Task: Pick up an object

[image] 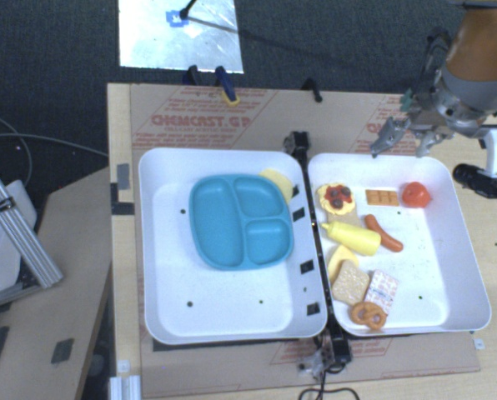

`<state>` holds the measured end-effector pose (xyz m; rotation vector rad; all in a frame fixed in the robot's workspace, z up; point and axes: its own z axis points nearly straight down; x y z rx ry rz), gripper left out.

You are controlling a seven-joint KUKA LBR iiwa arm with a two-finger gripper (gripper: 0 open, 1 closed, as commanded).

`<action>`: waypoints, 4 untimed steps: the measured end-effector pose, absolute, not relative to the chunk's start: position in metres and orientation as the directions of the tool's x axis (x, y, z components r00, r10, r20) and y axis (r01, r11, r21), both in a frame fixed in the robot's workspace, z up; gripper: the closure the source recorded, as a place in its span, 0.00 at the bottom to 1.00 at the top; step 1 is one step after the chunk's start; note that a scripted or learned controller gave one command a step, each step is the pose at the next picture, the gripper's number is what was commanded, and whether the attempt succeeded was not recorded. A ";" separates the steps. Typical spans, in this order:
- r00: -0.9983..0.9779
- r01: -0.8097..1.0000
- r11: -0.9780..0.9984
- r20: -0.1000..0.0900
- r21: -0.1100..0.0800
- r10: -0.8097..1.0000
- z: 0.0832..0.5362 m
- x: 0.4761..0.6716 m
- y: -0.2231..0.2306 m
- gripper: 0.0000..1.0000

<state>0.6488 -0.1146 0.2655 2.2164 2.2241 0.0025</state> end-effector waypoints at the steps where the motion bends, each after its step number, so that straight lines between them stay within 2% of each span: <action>1: -0.001 1.000 0.001 0.002 -0.008 1.000 0.153 0.599 -0.114 0.00; 2: -0.001 1.000 0.001 -0.002 0.008 1.000 0.088 0.584 -0.094 0.00; 3: 0.000 1.000 0.000 -0.003 0.017 1.000 0.102 0.587 -0.095 1.00; 4: -0.009 1.000 0.009 0.004 0.005 1.000 0.214 0.502 -0.031 1.00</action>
